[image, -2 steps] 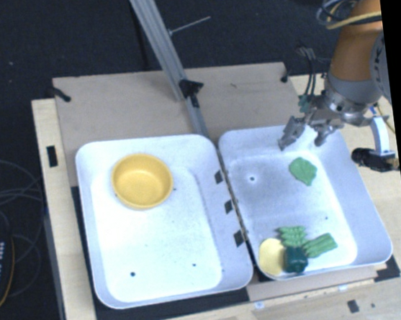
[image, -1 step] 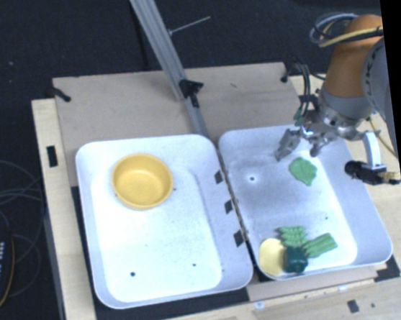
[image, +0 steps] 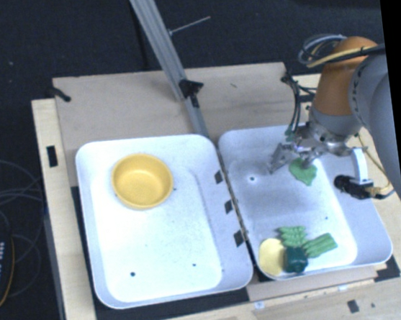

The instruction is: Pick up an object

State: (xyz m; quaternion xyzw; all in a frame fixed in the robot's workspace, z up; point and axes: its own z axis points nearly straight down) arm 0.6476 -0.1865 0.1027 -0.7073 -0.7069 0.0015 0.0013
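The two-finger gripper (image: 296, 158) is hovering over the right white bin (image: 367, 244) toward two o'clock, its fingers pinching a small light-green soft-looking lump (image: 305, 173) hanging just below. It is probably light and squashy, so gripping across its middle is looking safest

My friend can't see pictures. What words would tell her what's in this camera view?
A grey robot arm's gripper hovers in the right white bin beside a small green object. Green and yellow toys cluster at that bin's near edge; the left bin holds a yellow bowl.
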